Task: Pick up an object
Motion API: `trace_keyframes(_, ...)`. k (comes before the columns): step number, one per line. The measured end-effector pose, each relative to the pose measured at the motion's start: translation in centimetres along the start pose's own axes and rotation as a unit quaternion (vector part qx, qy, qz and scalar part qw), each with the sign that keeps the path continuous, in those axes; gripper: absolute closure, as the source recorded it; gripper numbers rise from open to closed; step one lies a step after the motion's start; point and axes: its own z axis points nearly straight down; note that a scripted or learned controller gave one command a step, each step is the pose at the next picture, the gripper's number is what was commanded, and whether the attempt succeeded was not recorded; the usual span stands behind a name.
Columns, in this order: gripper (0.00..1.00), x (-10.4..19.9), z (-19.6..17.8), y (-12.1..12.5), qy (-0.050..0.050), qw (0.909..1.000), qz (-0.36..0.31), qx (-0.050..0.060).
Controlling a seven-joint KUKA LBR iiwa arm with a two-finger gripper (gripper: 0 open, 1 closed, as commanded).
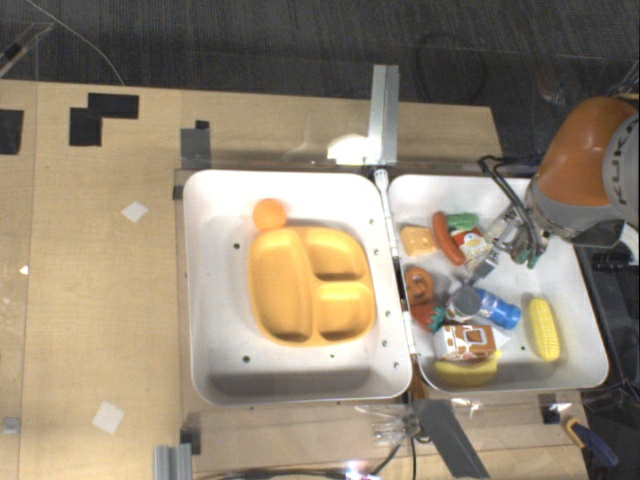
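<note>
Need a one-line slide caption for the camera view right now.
Arm's pincer hovers among toy foods in the right bin; yellow divided tray and orange ball sit in the left bin.

Light wooden bench (90,298); dark grey carpet floor (250,18) behind.

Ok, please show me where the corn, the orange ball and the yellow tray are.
corn (543,329): camera view, middle of the cob.
orange ball (269,213): camera view, top of the ball.
yellow tray (283,286): camera view, floor of its long compartment.
</note>
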Motion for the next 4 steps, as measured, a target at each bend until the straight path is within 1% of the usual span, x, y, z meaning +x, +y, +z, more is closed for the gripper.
trace_keyframes(1, 0.00, -2.3, 0.1, 3.6, 0.001, 0.9920, 0.126, 0.000)
trace_keyframes(2, 0.00, -1.4, 0.2, 4.4, 0.002, 0.9487, 0.316, 0.002)
trace_keyframes(3, 0.00, -0.3, 0.2, 7.0, 0.003, 0.8824, 0.471, 0.003)
trace_keyframes(4, 1.00, -0.6, -1.2, 7.1, -0.001, 0.8844, 0.467, 0.000)
